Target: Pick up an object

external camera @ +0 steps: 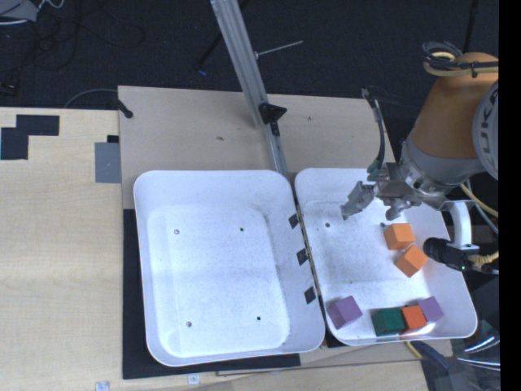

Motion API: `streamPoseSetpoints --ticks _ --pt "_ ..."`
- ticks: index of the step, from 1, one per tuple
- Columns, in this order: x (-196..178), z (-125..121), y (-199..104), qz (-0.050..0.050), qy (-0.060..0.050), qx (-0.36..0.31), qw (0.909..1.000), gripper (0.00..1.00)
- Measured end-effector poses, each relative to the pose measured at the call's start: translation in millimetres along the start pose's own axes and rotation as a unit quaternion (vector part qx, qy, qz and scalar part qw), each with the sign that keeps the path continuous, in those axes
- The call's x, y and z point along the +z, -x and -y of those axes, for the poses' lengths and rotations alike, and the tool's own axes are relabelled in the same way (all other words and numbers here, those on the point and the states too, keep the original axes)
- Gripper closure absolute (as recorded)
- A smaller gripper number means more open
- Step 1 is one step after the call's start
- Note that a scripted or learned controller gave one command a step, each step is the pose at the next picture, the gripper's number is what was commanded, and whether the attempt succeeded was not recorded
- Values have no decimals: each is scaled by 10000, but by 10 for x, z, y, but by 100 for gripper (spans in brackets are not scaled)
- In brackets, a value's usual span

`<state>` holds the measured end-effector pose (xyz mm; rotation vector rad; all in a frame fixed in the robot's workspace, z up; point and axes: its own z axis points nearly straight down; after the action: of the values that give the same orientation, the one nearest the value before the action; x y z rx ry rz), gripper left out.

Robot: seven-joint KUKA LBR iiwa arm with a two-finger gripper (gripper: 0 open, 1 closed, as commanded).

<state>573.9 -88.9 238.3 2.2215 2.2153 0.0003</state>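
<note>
- Orange blocks [399, 236] sit near the right bin's [326, 187] right edge, we see.
- Our gripper [376, 204] hovers released near its back edge, grasping nothing.

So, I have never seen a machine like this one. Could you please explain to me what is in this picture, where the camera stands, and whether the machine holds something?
The camera is fixed above a bench and looks down at a slant. The big grey and orange shape at the right is a robot arm. At its end sits the gripper, a hand with two fingers, here spread open above the right bin with nothing between them. In that bin lie small blocks: two orange blocks near the gripper, then a purple block, a green block, another orange one and a smaller purple one along the near edge. The left bin is beside it.
</note>
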Motion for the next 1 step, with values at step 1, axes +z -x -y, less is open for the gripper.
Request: streamPoseSetpoints --ticks 1 --pt "879 106 109 -20 -75 -5 10000 0"
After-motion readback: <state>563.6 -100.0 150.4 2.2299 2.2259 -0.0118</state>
